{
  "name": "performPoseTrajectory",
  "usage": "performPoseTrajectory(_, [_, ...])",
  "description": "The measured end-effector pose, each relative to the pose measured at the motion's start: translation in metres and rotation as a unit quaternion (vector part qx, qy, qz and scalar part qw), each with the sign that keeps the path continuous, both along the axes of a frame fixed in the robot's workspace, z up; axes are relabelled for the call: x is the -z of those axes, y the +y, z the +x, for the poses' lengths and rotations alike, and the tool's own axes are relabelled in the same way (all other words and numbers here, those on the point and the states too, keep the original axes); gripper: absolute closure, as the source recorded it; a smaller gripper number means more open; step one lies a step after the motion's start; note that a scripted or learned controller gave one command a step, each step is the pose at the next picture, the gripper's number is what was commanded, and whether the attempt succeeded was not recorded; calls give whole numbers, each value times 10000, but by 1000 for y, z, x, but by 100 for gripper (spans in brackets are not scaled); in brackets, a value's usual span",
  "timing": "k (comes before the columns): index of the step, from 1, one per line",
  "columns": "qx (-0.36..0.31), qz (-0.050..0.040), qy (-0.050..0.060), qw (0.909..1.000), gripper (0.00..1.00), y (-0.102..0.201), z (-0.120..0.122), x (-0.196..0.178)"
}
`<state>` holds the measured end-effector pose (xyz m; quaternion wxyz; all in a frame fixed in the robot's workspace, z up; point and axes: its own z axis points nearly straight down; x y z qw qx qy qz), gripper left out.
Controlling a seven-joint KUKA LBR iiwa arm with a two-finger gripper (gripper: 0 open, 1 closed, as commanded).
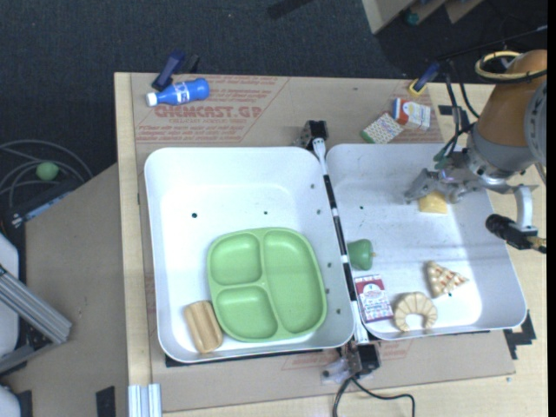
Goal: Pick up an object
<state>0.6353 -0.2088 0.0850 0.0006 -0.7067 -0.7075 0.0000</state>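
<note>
In right bin point(486, 259): gripper point(434, 189) over 1 yellow block point(433, 203).

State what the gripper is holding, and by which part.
Cannot be told: the gripper is down at a yellow piece in the right bin, but no grasp is visible.

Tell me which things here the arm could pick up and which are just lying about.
For the job, in the bins:
hand over a yellow piece
green ball
red card
croissant
pizza slice
green tray
bread stick

Lying about, on the bench:
blue bottle
small cartons
</note>
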Motion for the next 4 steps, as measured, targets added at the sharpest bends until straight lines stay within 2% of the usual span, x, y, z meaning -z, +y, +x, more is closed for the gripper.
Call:
performPoseTrajectory(1, [-5,15,-4,10000,0,-3,-3,0])
performPoseTrajectory(3, [-14,53,13,10000,0,-9,7,1])
performPoseTrajectory(4, [-27,51,-29,10000,100,-7,10,-14])
